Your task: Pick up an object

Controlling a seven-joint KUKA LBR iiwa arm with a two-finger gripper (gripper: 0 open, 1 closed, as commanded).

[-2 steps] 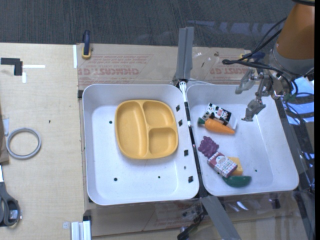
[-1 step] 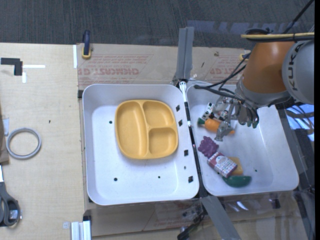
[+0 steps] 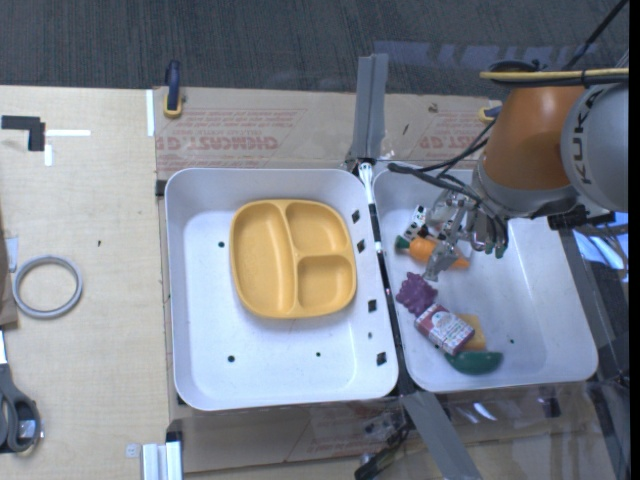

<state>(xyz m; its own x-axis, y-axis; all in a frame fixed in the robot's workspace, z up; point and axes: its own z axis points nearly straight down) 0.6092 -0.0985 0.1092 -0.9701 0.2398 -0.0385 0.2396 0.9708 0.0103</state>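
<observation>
Pincer (image 3: 455,240) low over right bin (image 3: 560,338), upper left part, above orange toy (image 3: 441,255); open or shut — cannot tell, too cluttered. Arm (image 3: 545,138) enters from right, orange band above wrist. Left bin (image 3: 200,348) holds yellow divided plate (image 3: 293,258), three compartments. Right bin also holds red packet (image 3: 445,329) near front, purple piece (image 3: 415,291) just above it, green piece (image 3: 475,362) at front touching packet. Grey tape ring (image 3: 44,285) on bench, far left.

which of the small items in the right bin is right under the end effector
The orange carrot-like piece, directly beneath the end effector. The purple piece, the red-and-white packet and the green piece lie farther toward the bin's front.
</observation>
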